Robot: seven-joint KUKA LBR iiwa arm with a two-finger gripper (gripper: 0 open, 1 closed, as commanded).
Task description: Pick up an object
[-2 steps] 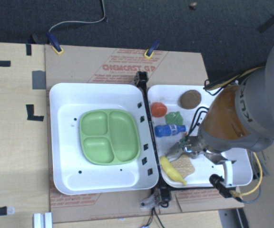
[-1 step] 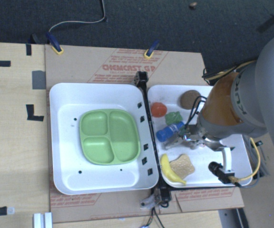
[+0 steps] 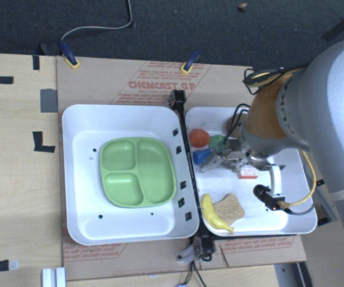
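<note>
The right bin (image 3: 291, 220) holds a red ball (image 3: 199, 138), a blue object (image 3: 202, 157), a green object (image 3: 217, 142), a yellow banana (image 3: 213, 215) and a tan slice of bread (image 3: 229, 208). My gripper (image 3: 220, 158) reaches in low from the right, its tip next to the blue and green objects at the bin's upper left. The wrist and arm cover the bin's middle and upper right. The banana and bread lie apart from the gripper, near the front edge.
The left bin (image 3: 82, 124) bears a light green divided plate (image 3: 138, 171). A black divider (image 3: 183, 154) with clips runs between the two bins. Cables and a black connector (image 3: 267, 196) hang off the wrist over the right bin. Cardboard lies under both bins.
</note>
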